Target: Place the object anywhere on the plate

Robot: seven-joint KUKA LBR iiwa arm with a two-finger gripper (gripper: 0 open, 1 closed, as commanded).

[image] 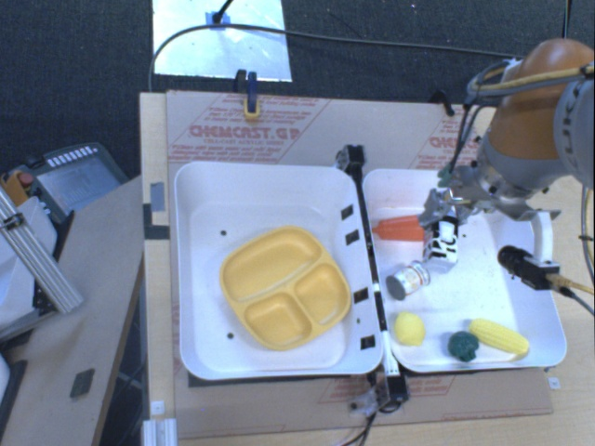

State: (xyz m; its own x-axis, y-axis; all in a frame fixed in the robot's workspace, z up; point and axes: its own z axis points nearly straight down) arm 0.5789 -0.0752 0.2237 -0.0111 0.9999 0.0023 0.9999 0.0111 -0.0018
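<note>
Here, the left bin (195, 277) holds the yellow divided plate (284, 286); the right bin (548, 328) holds the rest. The arm (539, 110) reaches down into the right bin, its gripper (444, 242) just beside the orange carrot (400, 229) and just above a silver can (406, 280). Nearer the front lie a corn cob (499, 338), a lemon (409, 328) and a green broccoli piece (463, 345). Which object is meant I cannot tell, nor how the hand is set.
</note>
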